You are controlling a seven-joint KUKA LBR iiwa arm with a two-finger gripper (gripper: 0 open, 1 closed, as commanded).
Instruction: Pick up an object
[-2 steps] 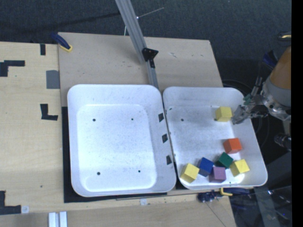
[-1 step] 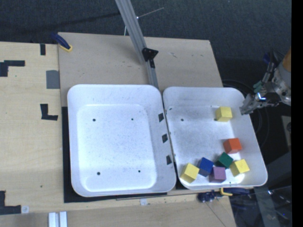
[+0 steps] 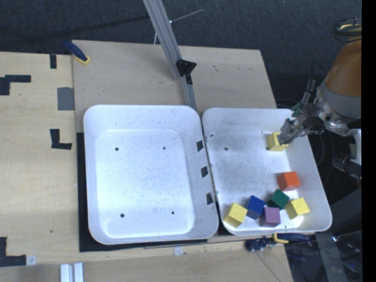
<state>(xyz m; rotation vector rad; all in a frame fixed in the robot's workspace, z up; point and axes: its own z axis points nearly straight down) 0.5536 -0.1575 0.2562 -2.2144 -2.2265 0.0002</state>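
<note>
A small yellow block sits near the far right side of the right bin, tilted a little. Toward the near edge lie an orange block, a green one, blue, purple and two more yellow blocks, clustered close together.

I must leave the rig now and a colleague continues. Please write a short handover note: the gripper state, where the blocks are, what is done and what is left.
Gripper: low in the right bin, at the yellow block near the bin's far right side. A grasp cannot be confirmed.
Other blocks, near corner of the same bin: orange block, green block, blue block, purple block, two more yellow ones.
Done: approach to the block.
Left: secure the grasp and lift.
</note>
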